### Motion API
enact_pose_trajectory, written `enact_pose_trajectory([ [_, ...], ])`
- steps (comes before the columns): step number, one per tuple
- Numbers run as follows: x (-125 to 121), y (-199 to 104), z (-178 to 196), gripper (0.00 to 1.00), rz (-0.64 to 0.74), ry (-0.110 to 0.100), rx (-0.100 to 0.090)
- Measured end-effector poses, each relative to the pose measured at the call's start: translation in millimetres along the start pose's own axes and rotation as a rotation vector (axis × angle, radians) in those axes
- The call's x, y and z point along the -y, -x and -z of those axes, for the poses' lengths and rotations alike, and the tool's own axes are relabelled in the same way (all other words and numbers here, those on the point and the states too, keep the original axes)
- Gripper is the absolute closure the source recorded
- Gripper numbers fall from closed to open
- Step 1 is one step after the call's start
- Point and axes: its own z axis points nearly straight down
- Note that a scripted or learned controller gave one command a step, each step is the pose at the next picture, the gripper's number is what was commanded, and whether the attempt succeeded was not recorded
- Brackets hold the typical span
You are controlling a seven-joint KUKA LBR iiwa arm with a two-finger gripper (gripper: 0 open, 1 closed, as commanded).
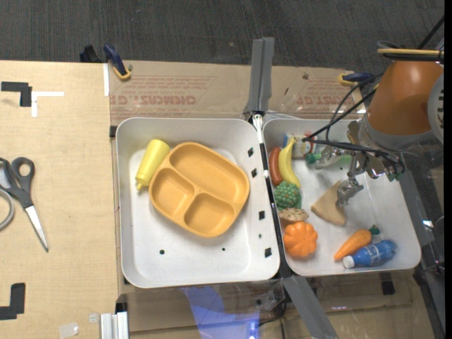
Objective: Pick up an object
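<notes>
Hovering over the right bin (406, 210), my gripper (347, 189) hangs just above the tan wedge-shaped piece (330, 209), and I judge this to be the approach step of a pick, with nothing lifted yet. Whether the gripper is apart or together I cannot tell from this slanted view; cables and the wrist clutter that spot. The wedge lies near the bin's middle, with the carrot (352, 245) and blue bottle (371, 255) toward the near edge, and the pumpkin (300, 238), broccoli (287, 195) and banana (285, 162) along the left wall. The yellow divided plate (198, 188) sits in the left bin (134, 260). Next I'd want a straight descent centred on the wedge, then a firm close; it looks flat and low, so I reckon a shallow grip may slip.
</notes>
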Motion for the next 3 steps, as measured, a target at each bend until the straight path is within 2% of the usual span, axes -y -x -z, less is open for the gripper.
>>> enact_pose_trajectory([
  [1,51,29,-3,0.0,0.127,0.013,-0.014],
  [2,-14,-31,-1,0.0,-0.123,0.003,-0.002],
  [3,-63,4,0,0.0,-0.155,0.0,0.003],
])
